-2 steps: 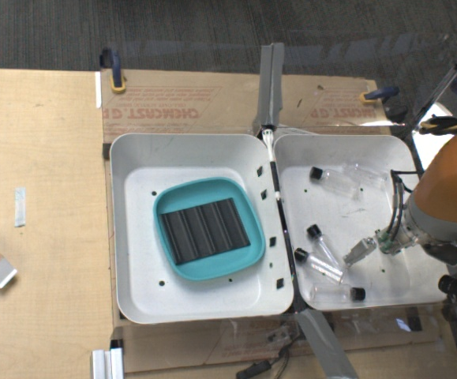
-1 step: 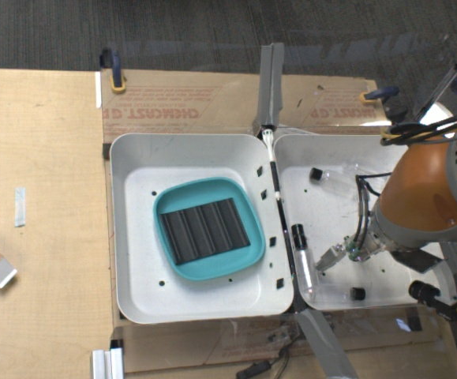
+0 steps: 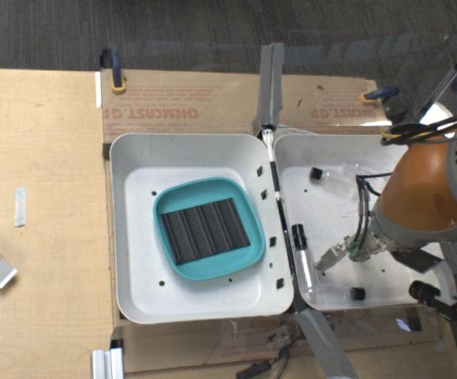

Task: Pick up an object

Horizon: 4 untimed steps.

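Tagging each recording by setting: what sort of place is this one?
Probably a robotics lab workcell: a robot arm reaches over two white bins, set on cardboard held by clamps, with grey carpet behind.

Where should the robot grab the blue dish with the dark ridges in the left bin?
Probably by its raised rim, coming straight down from above. The teal dish lies flat in the left bin, wider than the gripper, so pinching one edge looks the likeliest hold.

The arm [image 3: 421, 192] has a big rounded orange band. Below it sits a grey wrist. Thin black cables [image 3: 362, 208] run along it to a small metallic end part.
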Each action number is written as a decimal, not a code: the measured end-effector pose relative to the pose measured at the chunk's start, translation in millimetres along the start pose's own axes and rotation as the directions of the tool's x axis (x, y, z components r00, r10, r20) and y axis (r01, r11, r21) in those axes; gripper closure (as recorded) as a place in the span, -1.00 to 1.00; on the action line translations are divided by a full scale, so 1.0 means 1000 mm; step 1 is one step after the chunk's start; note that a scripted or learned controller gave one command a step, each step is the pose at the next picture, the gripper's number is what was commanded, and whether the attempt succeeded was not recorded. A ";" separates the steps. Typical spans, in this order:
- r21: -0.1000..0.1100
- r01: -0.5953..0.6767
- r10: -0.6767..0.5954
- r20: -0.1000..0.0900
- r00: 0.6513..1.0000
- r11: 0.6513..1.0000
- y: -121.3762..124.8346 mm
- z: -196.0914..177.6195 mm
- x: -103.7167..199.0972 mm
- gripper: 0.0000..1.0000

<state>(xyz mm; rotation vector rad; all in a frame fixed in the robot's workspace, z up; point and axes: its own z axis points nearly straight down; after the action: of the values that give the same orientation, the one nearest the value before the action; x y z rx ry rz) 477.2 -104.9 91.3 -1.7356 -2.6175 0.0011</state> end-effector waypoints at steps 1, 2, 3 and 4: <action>0.000 0.000 0.000 0.000 1.000 1.000 0.000 0.000 0.000 -1.00; 0.000 -0.004 0.004 0.000 1.000 1.000 0.000 -0.008 -0.001 1.00; 0.000 -0.004 0.004 0.001 1.000 1.000 0.000 -0.009 -0.001 -1.00; -0.001 0.059 -0.059 0.003 0.998 0.998 0.017 -0.001 -0.004 -1.00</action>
<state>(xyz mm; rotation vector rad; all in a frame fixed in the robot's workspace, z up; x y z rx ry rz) 494.9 -102.1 91.8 -1.6597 -2.6704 0.0023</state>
